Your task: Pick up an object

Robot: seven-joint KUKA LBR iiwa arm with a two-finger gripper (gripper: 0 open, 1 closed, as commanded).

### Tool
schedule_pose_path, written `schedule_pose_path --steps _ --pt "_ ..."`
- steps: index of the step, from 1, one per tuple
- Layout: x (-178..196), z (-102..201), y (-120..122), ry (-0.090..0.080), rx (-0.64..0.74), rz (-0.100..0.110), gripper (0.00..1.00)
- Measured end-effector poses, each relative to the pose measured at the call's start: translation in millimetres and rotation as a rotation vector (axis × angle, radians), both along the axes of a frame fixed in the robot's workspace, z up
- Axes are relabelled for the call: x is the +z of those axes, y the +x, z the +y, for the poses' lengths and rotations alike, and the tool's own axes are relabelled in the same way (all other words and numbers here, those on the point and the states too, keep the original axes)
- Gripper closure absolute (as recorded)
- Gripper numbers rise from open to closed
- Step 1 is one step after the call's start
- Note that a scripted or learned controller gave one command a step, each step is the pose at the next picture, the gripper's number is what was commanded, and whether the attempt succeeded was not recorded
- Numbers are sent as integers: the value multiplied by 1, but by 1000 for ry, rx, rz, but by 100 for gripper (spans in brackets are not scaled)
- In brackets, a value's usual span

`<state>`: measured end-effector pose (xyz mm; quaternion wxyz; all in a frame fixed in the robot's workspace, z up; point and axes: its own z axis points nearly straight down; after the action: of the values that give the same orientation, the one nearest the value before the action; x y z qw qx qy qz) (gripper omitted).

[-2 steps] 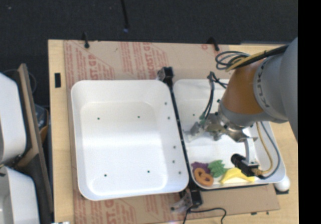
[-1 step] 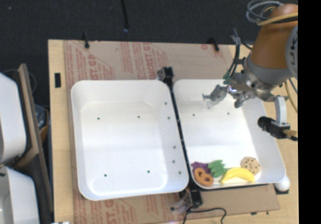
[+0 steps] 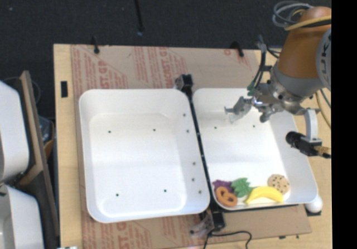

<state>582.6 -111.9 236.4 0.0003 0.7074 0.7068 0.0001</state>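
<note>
Several toy foods lie along the front edge of the right bin (image 3: 240, 150): a brown pretzel (image 3: 226, 198), purple grapes (image 3: 221, 185), a green leafy piece (image 3: 241, 186), a yellow banana (image 3: 264, 194) and a cookie (image 3: 278, 183). My gripper (image 3: 250, 111) hangs over the far part of the right bin, well away from that cluster. It stands open, and nothing is between its fingers (image 3: 235, 109).
The left bin (image 3: 83, 105) sits beside the right one, and a black divider clip (image 3: 184, 82) stands at their far junction. The bench is brown cardboard (image 3: 139, 66). A black knob (image 3: 294, 139) and cables stick out from the arm at the right.
</note>
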Motion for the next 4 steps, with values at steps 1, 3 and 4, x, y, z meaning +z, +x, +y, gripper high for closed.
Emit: schedule_pose_path --steps 1,3,4 --pt "0 0 0 0 0 0 0" --pt "10 -1 0 0 0 -1 100" --pt "50 -25 13 -1 -1 -3 100"
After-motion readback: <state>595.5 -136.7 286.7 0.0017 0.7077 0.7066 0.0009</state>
